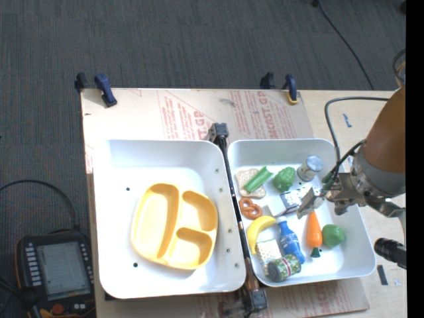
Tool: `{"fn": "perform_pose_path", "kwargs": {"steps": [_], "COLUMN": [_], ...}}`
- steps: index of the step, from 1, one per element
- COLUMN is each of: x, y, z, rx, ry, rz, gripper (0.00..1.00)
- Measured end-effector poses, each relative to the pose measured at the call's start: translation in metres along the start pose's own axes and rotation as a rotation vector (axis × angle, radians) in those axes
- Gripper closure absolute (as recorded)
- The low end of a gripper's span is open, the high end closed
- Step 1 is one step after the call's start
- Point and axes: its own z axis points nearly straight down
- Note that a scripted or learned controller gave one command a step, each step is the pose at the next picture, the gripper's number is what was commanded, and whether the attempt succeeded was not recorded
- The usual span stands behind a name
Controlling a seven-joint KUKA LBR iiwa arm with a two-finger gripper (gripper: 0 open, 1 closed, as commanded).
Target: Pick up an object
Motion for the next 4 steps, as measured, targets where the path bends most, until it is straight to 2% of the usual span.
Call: {"fn": "perform_pose_path", "kwargs": {"steps": [1,2,3,4], "x": [-0.031,-0.035,-0.035,-0.035], "y": [-0.003,0.039,0.039,0.039], "z": [0.099,0.176,0.166,0.166], "rx": [0.001,0.002,0.003,0.003], "ry": [0.001,0.001,0.002,0.002], "rz": [0.003,0.002,0.006,0.006], "gripper": [0.0,0.0,1.0,0.0]}}
